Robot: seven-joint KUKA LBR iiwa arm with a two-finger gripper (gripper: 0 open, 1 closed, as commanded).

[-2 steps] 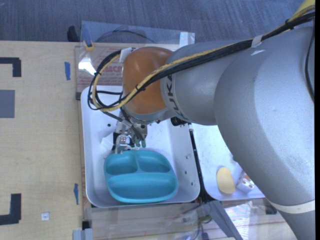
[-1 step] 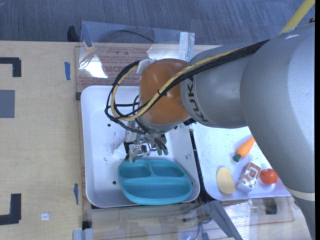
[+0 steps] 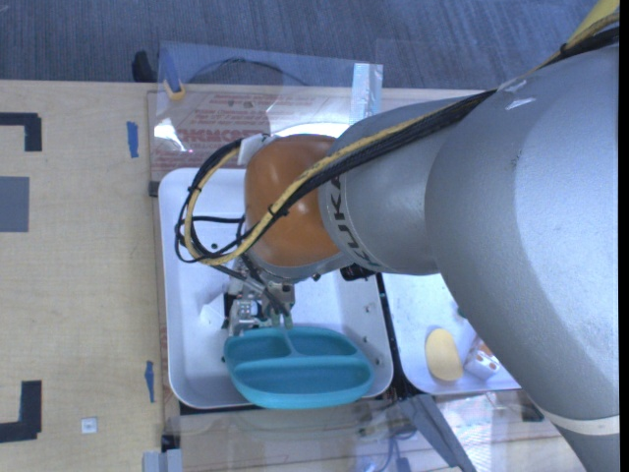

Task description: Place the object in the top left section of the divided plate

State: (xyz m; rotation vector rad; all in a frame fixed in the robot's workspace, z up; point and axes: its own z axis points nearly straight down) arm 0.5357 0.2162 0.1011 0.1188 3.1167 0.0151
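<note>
Light: bright, even, from overhead.
Glare: white bin (image 3: 187,362) washes out near its top edge; clear plastic sheet (image 3: 226,116) shows reflections.
Shadow: soft, beneath the arm (image 3: 472,195).
Focus: the near arm looks slightly soft; counter (image 3: 79,264) grain is sharp.

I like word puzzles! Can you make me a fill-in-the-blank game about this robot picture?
1. The divided plate is colored ____.
2. The plate sits in the ____ of the two white bins.
3. The yellow object lies in the ____ bin.
4. The band above the arm's wrist is colored ____.

Missing words: blue; left; right; orange.
</note>
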